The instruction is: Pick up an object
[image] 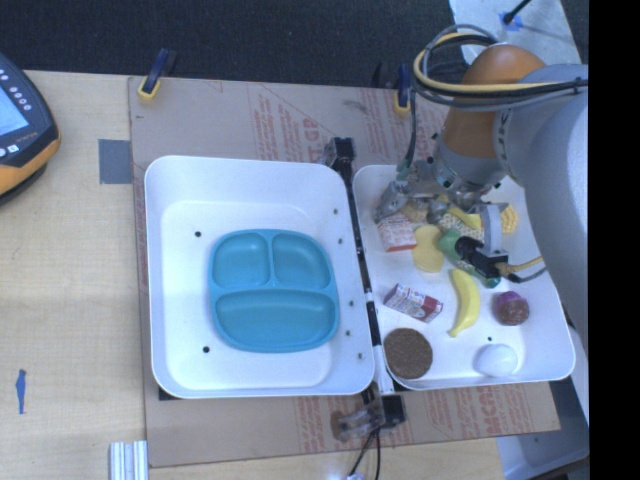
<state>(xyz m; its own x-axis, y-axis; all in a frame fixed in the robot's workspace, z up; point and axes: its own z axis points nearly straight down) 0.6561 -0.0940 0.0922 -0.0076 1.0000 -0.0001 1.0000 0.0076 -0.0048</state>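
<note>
From my seat I see the arm [500, 78] reaching in from the right and bending down over the far end of the right bin [545, 340]. The hand [402, 202] sits low at that bin's far left corner, close to the wall it shares with the left bin [180, 268]. The wrist hardware hides too much of it: I cannot tell how far the hand is open, nor whether it has hold of anything.

All the loose things lie in the right bin. A pale packet [397, 234] with red print lies just near of the hand, touching it or nearly so; I cannot tell which. A yellow lump [428, 250] rests just right of that packet. A banana [464, 303] lies further toward the near side, running near to far. A second packet [413, 303], red and white, lies to the banana's left. A dark red fruit [511, 309] sits to the banana's right. A brown disc [408, 352] and a white ball [496, 359] sit along the near wall, well apart from the hand.

The left bin holds a blue divided plate [273, 290], lying flat at its middle. Both bins rest on the surface [70, 268].
</note>
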